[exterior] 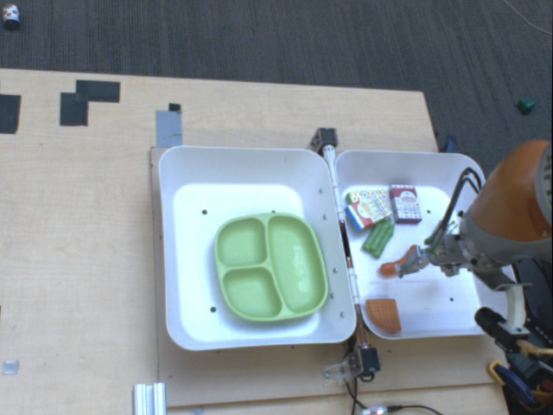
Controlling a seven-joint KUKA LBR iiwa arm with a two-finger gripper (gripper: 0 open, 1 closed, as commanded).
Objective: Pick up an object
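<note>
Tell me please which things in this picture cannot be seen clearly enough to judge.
- Gripper, camera view: blurred and small; whether it is open or touching the orange object beside it cannot be told.
- Printed packets and, right bin: labels too small to read.
- Arm: cut off by the right edge.
- Brown item: too small to identify.

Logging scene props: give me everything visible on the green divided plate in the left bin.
The green divided plate is a pale green, matte, plastic-looking tray with rounded corners and three compartments: one long section on its right side, two smaller ones on its left. It lies flat and upright, turned slightly askew, on the floor of the left white bin, toward the bin's lower right. Its compartments hold nothing, and only the bin floor touches it.
</note>
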